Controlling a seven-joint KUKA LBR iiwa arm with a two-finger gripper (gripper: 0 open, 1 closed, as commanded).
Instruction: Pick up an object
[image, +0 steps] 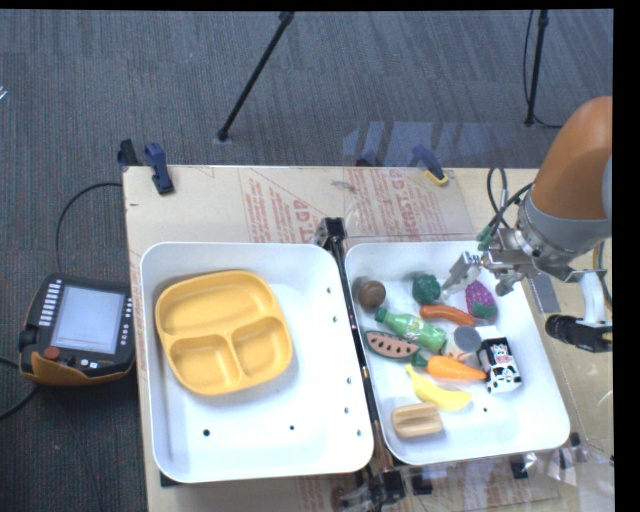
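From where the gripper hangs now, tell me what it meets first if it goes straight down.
Likely the purple grapes, which lie just below the gripper in the right bin. Height above the toys is hard to judge, so the broccoli remains possible.

Dark grey carpet (120, 80) covers the floor across the top and left of the frame, crossed by two thin black stand legs (255, 75) — one upper centre, one upper right. At the left edge a handheld control pendant (80, 330) lies on the carpet, its cable (75, 205) looping upward — beside the brown board surface (250, 205) with blue clamps (158, 168) at its far edge.
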